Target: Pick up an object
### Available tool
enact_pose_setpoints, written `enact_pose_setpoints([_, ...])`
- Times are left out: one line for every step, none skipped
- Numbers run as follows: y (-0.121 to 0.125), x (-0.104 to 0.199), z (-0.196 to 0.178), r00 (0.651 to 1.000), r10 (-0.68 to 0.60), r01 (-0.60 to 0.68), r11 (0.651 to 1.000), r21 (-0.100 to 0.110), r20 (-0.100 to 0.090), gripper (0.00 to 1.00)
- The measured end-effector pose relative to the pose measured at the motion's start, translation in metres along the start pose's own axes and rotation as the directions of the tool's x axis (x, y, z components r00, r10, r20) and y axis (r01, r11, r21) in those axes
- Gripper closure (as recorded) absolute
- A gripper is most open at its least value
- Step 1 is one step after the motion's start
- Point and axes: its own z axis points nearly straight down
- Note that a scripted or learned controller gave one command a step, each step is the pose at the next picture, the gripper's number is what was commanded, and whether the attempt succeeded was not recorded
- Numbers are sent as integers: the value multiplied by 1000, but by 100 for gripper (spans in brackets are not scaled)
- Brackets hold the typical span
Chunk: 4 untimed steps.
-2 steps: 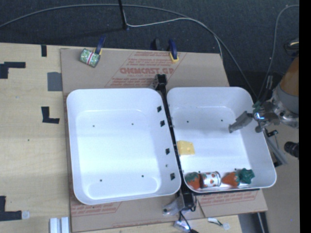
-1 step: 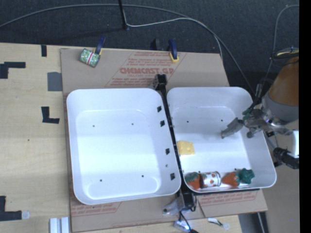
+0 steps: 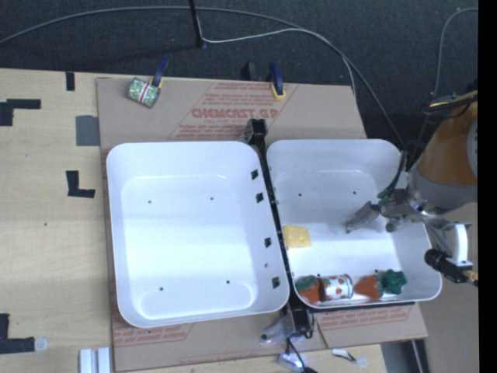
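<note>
The right bin holds a flat yellow square near its left wall. Along its front wall lie an orange and green toy, a red and white can and a carrot-like toy with a green top. My gripper reaches in from the right over the bin's right half, its grey tip pointing left and down toward the floor. It hangs above bare floor, right of the yellow square and behind the row of toys. I see nothing in it.
The left bin sits beside the right one, with a black divider between them. A small green and white block lies on the cardboard behind the left bin. Clamps and cables run along the back.
</note>
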Motion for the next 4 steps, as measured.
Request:
enact_pose_setpoints([0, 0, 37, 1000, 0, 0, 1000, -4, 1, 0])
enact_pose_setpoints([1, -1, 25, 1000, 0, 0, 1000, -7, 3, 100])
enact_pose_setpoints([8, 0, -19, 1000, 0, 0, 1000, -7, 2, 100])
enact_pose_setpoints([6, -10, -70, 1000, 0, 0, 1000, -8, 3, 100])
